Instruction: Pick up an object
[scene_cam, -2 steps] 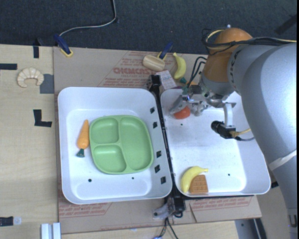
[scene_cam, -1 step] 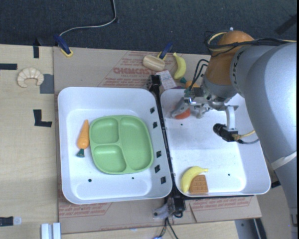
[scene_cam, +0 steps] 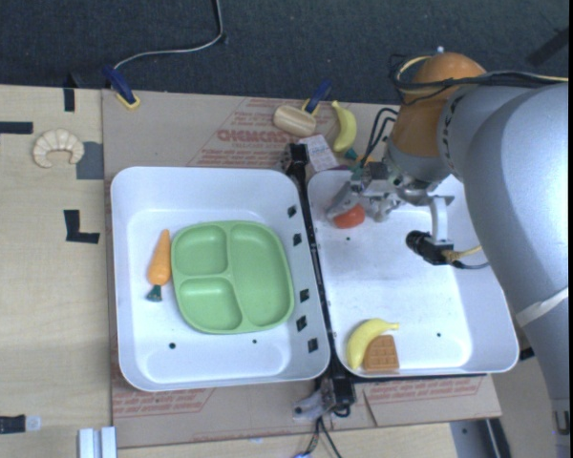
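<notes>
Down at the near edge sits a banana (scene_cam: 366, 334) with a cracker (scene_cam: 382, 355), while far-left in the right bin (scene_cam: 477, 342) the gripper (scene_cam: 363, 201) hovers over a small red piece (scene_cam: 350, 218), light, rigid-looking, best pinched across its middle.

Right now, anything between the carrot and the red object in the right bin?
Yes: the green divided plate and the bins' adjoining walls lie between carrot and red object, per the camera view.

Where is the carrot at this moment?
The carrot lies in the left bin, along the left edge of the green divided plate, far from the gripper over the right bin.
</notes>
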